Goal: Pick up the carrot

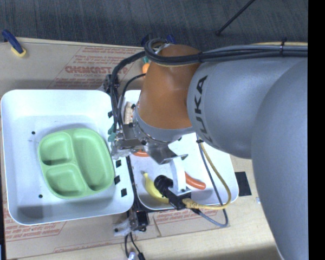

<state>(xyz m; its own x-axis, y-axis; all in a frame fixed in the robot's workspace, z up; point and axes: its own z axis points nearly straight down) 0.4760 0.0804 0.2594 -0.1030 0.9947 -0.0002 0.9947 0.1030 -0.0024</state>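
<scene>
Gripper (147, 149) sat low over right bin (219, 172), near its left wall. The arm hid it from me, so I couldn't tell whether it was apart or together. Carrot (195, 183) lay in the same bin, just right of gripper, near a banana (150, 189). Green plate (76, 161) sat in left bin (11, 145).

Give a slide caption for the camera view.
Arm above the right bin with a carrot and a banana; green divided plate in the left bin.
</scene>
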